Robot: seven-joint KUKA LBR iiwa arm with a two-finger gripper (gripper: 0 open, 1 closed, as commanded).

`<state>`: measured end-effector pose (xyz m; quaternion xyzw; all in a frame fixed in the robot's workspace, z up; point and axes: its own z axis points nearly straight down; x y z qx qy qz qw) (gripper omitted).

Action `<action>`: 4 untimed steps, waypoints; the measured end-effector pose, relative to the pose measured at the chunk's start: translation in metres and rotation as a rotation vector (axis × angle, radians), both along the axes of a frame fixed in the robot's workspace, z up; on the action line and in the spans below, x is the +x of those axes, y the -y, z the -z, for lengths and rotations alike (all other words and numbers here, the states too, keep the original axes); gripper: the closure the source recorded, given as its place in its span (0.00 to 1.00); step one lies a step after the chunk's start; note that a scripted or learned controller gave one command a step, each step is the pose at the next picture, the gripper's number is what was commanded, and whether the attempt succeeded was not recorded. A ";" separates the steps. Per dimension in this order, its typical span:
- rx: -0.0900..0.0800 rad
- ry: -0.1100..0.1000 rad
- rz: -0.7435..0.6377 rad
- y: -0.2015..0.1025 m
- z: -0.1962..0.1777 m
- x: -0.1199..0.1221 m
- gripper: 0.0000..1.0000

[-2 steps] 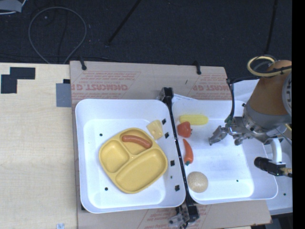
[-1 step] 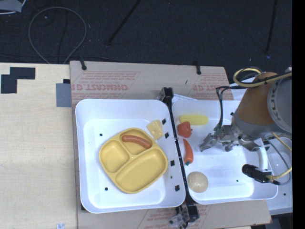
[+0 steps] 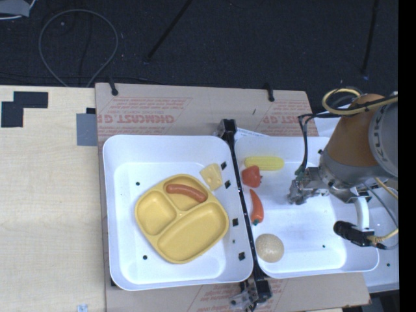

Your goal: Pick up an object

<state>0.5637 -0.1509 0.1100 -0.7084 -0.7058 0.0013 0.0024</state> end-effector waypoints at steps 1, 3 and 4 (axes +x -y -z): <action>-0.003 0.008 -0.004 0.006 -0.054 0.010 1.00; -0.003 0.010 -0.005 0.008 -0.161 0.012 1.00; 0.001 0.001 -0.008 -0.047 -0.146 -0.004 1.00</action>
